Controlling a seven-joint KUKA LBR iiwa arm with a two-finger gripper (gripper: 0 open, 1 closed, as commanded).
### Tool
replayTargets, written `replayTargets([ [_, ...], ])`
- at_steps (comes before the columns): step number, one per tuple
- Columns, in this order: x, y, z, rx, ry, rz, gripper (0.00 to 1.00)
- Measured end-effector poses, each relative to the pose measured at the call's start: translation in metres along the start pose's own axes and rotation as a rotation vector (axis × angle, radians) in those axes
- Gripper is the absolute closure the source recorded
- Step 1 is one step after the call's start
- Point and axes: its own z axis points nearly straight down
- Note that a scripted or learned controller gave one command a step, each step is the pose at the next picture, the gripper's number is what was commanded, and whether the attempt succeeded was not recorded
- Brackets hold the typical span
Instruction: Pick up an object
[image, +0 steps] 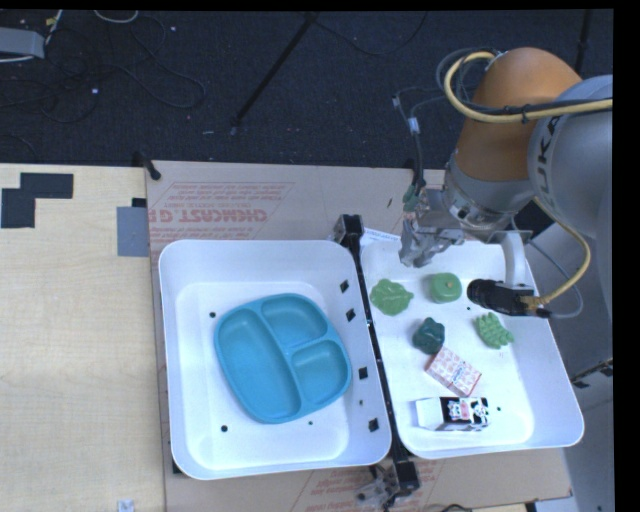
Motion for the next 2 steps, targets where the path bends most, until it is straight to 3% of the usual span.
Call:
replayTargets([
  [2,0.109,0.007,-0.002,-0.001,-0.002,0.001,1.00],
])
